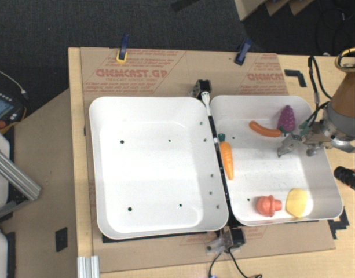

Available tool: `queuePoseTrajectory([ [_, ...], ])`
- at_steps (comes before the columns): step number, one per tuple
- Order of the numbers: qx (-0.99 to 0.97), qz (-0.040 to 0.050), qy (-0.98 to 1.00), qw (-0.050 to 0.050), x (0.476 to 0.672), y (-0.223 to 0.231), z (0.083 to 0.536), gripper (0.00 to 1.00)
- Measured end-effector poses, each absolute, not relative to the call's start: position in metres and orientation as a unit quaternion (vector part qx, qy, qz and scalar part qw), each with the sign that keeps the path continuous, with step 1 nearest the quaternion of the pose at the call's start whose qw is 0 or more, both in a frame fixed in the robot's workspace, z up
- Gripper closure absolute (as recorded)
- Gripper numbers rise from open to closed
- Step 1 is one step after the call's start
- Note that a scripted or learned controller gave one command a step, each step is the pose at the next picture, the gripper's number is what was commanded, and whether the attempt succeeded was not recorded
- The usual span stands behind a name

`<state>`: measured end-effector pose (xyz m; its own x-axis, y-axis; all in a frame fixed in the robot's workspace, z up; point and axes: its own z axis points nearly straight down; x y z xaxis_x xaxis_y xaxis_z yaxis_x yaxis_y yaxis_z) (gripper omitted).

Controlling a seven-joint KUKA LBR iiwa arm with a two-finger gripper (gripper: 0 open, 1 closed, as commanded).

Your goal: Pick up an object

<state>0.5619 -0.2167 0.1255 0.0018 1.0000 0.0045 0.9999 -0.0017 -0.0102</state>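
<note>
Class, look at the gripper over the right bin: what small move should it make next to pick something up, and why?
Probably ease left and down onto the orange sausage. The gripper hangs just right of it, nothing between its fingers, and the purple grapes crowd its far end.

Both bins [148,172] are formed of smooth white plastic with a faint sheen. Beneath them a matt brown cardboard sheet [165,68] printed in red is laid. The carrot [226,160], the sausage [264,130], the purple grapes [286,119] and the lemon [297,202] are moulded in smooth, slightly glossy plastic. The end effector [294,145] is made of dull grey metal.
</note>
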Motion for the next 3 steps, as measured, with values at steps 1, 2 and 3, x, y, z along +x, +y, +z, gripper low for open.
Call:
queuePoseTrajectory([
  [1,-0.708,-0.0002,-0.706,-0.002,0.523,-0.225,0.253,0.00],
  [2,-0.706,-0.0013,-0.708,0.000,0.485,-0.222,0.095,0.00],
  [3,-0.707,-0.0008,-0.707,-0.002,0.484,-0.223,0.104,1.00],
])
